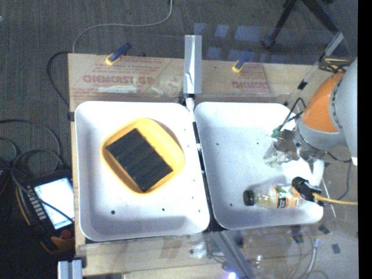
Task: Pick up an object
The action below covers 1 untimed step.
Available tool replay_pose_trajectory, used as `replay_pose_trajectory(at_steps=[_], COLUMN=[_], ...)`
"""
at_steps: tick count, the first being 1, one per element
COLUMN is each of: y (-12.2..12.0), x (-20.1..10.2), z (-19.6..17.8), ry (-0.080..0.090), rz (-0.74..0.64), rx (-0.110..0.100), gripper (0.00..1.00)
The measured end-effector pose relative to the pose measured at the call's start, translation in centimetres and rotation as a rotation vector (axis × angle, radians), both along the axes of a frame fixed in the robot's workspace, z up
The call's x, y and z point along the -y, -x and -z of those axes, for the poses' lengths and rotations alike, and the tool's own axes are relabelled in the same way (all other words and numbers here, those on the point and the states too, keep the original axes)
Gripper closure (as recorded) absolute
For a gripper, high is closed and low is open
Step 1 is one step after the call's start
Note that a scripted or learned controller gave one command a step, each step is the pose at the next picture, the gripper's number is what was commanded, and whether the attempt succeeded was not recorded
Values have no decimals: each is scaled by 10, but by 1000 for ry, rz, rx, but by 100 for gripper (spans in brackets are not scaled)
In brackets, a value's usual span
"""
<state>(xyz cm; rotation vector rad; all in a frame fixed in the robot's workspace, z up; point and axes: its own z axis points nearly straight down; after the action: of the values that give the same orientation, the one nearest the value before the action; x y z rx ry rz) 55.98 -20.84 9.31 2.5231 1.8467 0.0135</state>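
A small clear bottle (272, 197) with pale yellow liquid and a black cap lies on its side near the front of the right bin (232, 156), cap pointing left. In the left bin (93, 156) rests a yellow dish-shaped object with a black ribbed pad on top (141, 154). My gripper (278, 153) hangs low over the right side of the right bin, a little behind the bottle and apart from it. Nothing shows between its tips. The grey arm with its orange band (321, 108) comes in from the right.
A metal post (192, 63) stands behind the seam between the bins, on a cardboard sheet (116, 77). A yellow cable (340, 201) trails off the arm at the right bin's front corner. Cables and a small lit device (52, 199) lie on the floor at left.
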Motion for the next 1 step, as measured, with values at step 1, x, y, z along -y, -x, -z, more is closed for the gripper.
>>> replay_pose_trajectory(at_steps=[1], y=[-3], x=[-7], z=[0], ry=[-10], rz=[-10], rx=[1], gripper=[0])
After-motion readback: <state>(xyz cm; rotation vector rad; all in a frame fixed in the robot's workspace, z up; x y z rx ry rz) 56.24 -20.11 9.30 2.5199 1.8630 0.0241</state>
